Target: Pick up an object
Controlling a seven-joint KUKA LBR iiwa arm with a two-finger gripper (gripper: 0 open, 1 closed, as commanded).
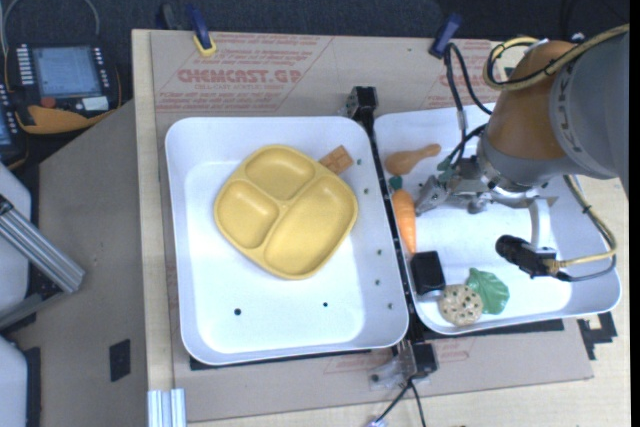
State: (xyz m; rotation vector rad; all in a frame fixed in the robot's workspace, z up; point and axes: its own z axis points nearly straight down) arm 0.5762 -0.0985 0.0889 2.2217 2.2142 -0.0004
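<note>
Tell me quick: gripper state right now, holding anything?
Gripper: low in the right bin, beside the carrot; nothing seen held, and open or closed cannot be told from here.

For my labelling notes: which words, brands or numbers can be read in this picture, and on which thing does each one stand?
"CHEMCAST G.P": red print on the brown paper-covered board under the white bins.
Smaller red print on that board: too blurred.
Screen of the grey handheld pendant: too small.
</note>
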